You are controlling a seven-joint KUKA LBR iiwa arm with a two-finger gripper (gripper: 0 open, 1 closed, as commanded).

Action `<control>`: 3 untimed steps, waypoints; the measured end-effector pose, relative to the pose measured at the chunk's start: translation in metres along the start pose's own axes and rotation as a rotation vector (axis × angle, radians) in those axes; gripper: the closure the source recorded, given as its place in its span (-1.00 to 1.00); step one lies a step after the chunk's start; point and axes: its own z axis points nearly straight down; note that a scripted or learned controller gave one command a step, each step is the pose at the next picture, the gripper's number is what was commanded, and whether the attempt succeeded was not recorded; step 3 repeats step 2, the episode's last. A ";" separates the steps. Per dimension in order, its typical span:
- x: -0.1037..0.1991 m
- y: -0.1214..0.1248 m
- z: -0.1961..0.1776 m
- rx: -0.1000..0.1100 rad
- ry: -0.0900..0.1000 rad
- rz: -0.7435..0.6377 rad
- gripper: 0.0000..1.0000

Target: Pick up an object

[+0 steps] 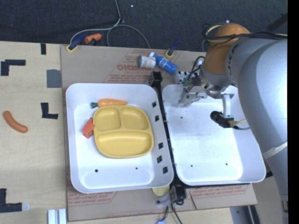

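**Gripper low in the right bin, objects in the left**

The gripper sits at the far left corner of the right bin, close to its floor, with the grey arm and its orange band reaching in from the right. Glare and blur hide its tip, so I cannot tell how it is set, and nothing can be made out in its grasp. A small dark fitting hangs off the wrist over the bin floor.

The things worth picking lie across the divider in the left bin: 1 yellow divided plate near the middle, 1 toy carrot touching its far edge, and 1 small orange-red piece against its left side. Outside the bins, a blue-and-white bottle lies on the cardboard just beyond the gripper, and a toy sausage rests well apart on the bench at far left.

My reading is that the task is at its reaching stage, with no object secured. The next move likely calls for lifting clear of the right bin's wall, crossing to the left bin, and descending on the carrot, the slimmest of the 3 and probably easiest to grip.
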 end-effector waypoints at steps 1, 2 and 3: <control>0.000 0.000 0.000 0.000 -0.001 0.000 -1.00; 0.012 -0.001 0.011 0.004 -0.003 0.003 -1.00; 0.012 -0.001 0.011 0.004 -0.003 0.003 -1.00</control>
